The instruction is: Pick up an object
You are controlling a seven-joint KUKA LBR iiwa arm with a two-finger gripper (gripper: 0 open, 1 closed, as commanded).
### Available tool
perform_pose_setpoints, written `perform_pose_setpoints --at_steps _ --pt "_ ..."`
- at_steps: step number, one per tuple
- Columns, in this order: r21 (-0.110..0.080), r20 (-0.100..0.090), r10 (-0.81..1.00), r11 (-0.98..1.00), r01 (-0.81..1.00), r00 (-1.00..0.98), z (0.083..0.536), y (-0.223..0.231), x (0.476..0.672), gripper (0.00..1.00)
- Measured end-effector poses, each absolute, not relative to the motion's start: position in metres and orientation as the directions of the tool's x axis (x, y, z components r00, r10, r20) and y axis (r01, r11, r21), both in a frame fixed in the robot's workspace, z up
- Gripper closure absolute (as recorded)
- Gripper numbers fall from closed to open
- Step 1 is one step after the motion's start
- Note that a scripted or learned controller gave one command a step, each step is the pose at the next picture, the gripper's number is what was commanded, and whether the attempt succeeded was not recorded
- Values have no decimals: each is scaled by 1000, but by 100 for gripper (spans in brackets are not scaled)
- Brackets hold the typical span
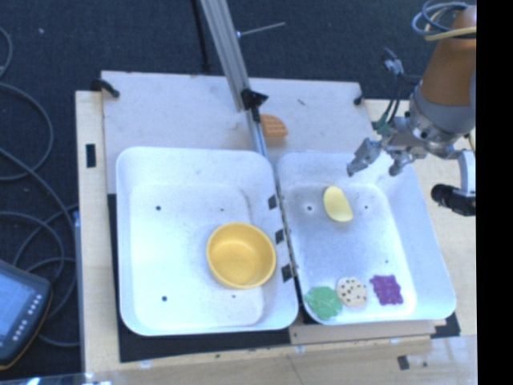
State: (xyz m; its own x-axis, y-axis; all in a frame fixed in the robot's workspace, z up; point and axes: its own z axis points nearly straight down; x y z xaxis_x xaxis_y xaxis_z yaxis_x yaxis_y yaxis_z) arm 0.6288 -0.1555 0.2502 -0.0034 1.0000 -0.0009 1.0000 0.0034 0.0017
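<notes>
Jaws (pixel 377 164) spread above yellow piece (pixel 337 204).

Two white bins sat side by side on the bench. The left bin (pixel 144 215) had a yellow bowl (pixel 240 254) sitting upright toward its right half. The right bin (pixel 417 239) had a yellow lemon-ish piece (pixel 337 204) near the back, plus a green thing (pixel 323 301), a spotted cookie (pixel 351 292) and a purple grape bunch (pixel 387 289) lined up along the front edge. The gripper (pixel 377 162) hung over the right bin's back edge, fingers spread apart with nothing between them. An orange object (pixel 273 127) lay behind the bins, beside a slanted metal rail (pixel 227 42).
</notes>
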Motion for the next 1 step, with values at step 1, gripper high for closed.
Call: perform_pose_setpoints --at_steps 1 --pt "2 -1 1000 4 1000 -4 250 -156 629 0"
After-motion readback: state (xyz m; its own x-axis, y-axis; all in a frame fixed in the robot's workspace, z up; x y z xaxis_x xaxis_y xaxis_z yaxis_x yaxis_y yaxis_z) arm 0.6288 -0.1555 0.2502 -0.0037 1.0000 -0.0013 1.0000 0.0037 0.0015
